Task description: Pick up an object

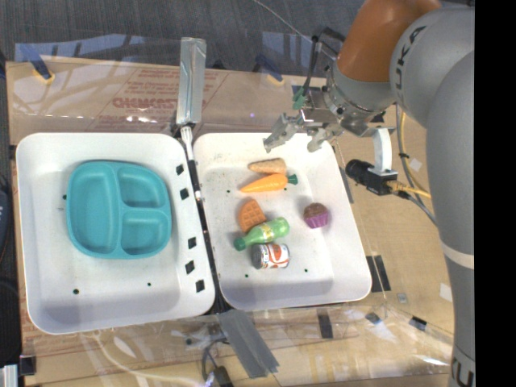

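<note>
Hovering over the far edge of the right white bin (347, 248), the spread-fingered, unladen gripper (296, 138) hangs just beyond the orange plastic carrot (266, 185).

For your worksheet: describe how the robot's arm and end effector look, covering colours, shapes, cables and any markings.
The arm is thick, rounded and glossy grey, with an orange band above the wrist and part of dark KUKA lettering on its casing. The end effector is a small, pale metallic assembly with two light-coloured fingers. Thin dark cables run around the wrist.
</note>
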Motion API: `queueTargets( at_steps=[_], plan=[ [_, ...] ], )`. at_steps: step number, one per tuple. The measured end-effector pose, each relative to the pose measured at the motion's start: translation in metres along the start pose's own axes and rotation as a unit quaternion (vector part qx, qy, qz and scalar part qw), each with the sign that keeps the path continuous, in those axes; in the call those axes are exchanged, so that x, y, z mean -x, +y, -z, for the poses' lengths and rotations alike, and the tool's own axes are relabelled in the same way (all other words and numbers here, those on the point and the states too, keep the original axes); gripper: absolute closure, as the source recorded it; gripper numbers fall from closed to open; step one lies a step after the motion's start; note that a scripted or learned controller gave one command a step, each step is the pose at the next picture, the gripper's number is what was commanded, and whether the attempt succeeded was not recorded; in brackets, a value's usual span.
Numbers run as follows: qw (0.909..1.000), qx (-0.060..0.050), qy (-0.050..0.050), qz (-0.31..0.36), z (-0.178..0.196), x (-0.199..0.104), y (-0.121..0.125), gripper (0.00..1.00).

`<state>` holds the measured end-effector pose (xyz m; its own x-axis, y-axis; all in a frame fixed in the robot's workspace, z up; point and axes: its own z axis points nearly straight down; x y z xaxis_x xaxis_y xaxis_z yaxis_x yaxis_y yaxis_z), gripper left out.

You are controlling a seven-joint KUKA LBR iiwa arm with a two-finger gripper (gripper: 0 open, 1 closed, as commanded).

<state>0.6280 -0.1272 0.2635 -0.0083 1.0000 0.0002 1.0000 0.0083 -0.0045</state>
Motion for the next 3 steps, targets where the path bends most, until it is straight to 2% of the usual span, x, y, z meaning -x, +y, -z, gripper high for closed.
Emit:
queueTargets(
  at_steps=[1,2,3],
  plan=[
    [0.9895,-0.003,0.001,0.144,-0.147,-0.021,-0.029,0.00],
    [0.9603,0.001,0.000,0.279,-0.172,-0.033,-0.043,0.00],
    [0.9598,0.003,-0.001,0.281,-0.160,-0.032,-0.041,1.00]
  ],
)
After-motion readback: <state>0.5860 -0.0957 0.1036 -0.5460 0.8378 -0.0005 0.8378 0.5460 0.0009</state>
